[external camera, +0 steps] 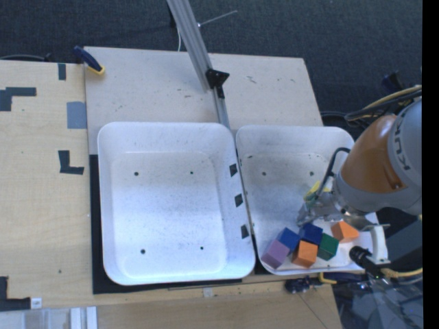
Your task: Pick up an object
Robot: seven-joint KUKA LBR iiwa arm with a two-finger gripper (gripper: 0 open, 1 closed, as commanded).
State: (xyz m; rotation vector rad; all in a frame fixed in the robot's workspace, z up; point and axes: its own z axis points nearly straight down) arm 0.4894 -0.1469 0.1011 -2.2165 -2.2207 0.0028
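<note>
Grey arm (pixel 384 163) poises its gripper (pixel 312 211), finger state unclear, over blocks (pixel 305 245) in right bin (pixel 288 142)

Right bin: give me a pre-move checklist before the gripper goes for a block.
1. Blocks in reach: ok. The cluster sits in the right bin's near corner: purple block, blue block, orange block, green block.
2. Gripper over the cluster: ok, just above the blocks' far edge.
3. Finger state: cannot tell.
4. Anything held: cannot tell.
5. Single block isolated: not ok, the blocks are packed together.
6. Room at the bin wall: not ok, the cluster crowds the near rim.
</note>
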